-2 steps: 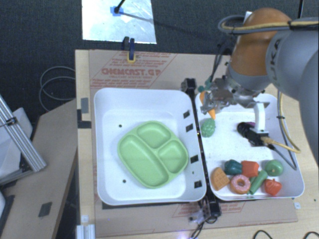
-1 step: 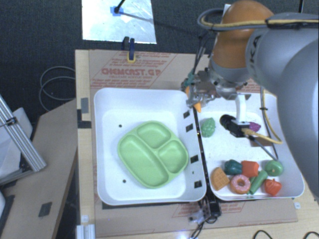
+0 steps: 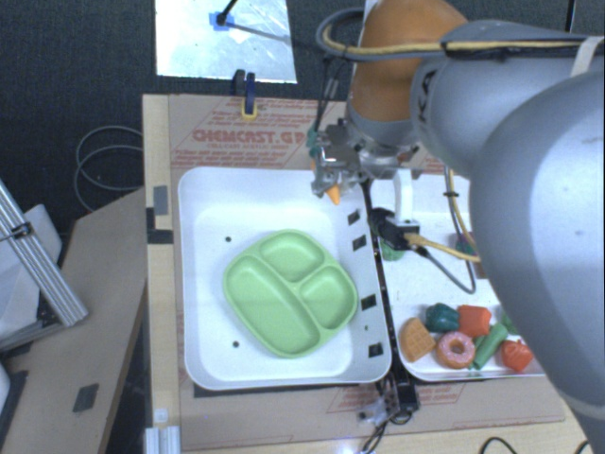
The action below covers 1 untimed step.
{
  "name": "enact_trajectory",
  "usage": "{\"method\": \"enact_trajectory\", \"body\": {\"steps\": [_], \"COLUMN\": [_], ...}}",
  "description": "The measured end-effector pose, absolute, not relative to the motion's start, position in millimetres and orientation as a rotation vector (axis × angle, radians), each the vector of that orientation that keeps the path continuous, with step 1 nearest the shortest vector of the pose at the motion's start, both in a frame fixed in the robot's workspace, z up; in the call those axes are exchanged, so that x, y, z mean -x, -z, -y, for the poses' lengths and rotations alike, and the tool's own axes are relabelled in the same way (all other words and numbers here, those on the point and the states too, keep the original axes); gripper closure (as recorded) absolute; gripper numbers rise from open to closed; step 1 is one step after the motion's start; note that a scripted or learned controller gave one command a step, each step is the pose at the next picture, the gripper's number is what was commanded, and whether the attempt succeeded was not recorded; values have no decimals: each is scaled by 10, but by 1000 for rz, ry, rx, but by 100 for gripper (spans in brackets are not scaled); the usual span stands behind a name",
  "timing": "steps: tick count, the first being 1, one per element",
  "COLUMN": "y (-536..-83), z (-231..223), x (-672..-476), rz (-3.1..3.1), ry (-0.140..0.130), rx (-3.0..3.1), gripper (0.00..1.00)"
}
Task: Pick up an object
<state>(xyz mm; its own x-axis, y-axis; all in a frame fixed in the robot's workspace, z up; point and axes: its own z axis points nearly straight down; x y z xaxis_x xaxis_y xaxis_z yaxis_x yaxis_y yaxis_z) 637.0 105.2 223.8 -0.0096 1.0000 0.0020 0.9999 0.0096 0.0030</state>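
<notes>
Behind the white bins [image 3: 203, 367], cardboard [image 3: 241, 138] lettered, seemingly, "CHEMCAST".

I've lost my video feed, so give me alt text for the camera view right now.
The grey arm's two-finger gripper hangs above the back right corner of the left shallow white bin, which holds a light green three-compartment plastic plate. In the right white bin small toy foods cluster at the front, including a pink-iced doughnut.
</notes>
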Motion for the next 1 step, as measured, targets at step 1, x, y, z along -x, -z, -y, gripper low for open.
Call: {"method": "enact_trajectory", "body": {"steps": [1], "y": [-2326], "z": [-1025], "x": [-6395], "rz": [-2228], "ry": [-3], "rx": [-2214], "gripper": [100]}}
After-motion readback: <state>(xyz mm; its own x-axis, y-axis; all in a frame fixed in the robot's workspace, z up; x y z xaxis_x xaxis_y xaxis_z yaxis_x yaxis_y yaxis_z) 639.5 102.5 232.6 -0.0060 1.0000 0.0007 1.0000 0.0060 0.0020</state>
